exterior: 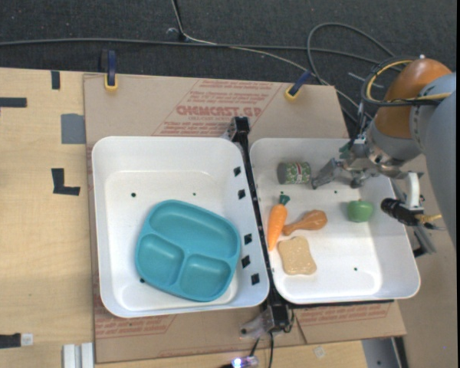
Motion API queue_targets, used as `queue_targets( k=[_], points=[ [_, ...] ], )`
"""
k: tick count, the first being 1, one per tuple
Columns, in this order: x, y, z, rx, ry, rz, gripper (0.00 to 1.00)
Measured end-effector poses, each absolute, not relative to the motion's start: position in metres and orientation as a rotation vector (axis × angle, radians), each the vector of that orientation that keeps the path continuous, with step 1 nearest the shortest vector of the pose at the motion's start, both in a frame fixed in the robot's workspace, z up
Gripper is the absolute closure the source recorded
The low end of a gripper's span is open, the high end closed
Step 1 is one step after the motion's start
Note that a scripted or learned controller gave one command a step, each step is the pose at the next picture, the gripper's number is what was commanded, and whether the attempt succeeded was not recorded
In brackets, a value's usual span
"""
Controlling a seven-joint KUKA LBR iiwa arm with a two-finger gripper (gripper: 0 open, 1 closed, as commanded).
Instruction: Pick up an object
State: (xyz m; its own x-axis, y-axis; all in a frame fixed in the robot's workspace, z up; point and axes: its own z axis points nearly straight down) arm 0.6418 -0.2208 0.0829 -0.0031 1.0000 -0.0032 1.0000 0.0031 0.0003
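Note:
In the right bin [399, 282], my gripper [355, 193] hangs over the back half with its fingers spread open. One grey finger [323, 179] points left toward a small green can [294, 172] lying on its side. A green round object [359, 211] rests on the bin floor below the gap between the fingers, not gripped. Further left lie an orange carrot [276, 225], a brown drumstick-shaped piece [307, 221] and a tan slice of bread [297, 256].
The left bin [119, 175] holds a teal divided plate [187, 249]. A black divider [248, 198] separates the two bins. Cables [345, 41] loop behind the right bin near the arm's orange band [416, 79]. Both bins sit on a cardboard sheet [207, 106].

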Motion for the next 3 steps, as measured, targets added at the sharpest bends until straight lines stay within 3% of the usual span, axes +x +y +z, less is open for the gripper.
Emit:
queue_targets(
  k=[1, 3],
  points=[
    [0.643, -0.221, 0.097, 2.211, 2.22, -0.001, 1.0],
    [0.637, -0.215, 0.207, 2.217, 2.22, 0.003, 1.0]
  ],
)
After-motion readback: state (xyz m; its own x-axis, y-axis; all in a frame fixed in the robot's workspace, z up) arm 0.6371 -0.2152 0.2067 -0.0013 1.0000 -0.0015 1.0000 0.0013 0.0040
